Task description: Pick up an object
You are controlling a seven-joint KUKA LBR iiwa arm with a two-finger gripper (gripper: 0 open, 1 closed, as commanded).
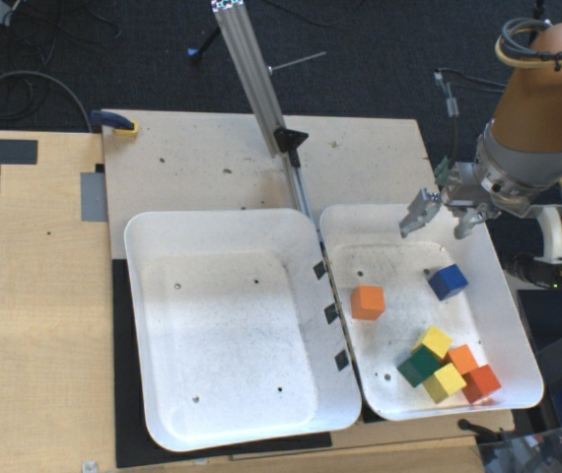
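Note:
The right bin (503,294) holds several blocks. An orange cube (367,303) lies near its left side and a blue cube (448,282) sits right of centre. A cluster at the front right has two yellow blocks (437,343), a green one (419,366), an orange one (462,359) and a red one (481,383). My gripper (443,216) hangs over the bin's back edge, above and behind the blue cube. Its two fingers are spread apart with nothing between them.
The left bin (143,264) sits beside the right one, with black clips along the shared edge. A slanted aluminium bar (257,77) rises from behind the bins. A small blue and yellow clamp (113,121) lies at the bench's back left corner.

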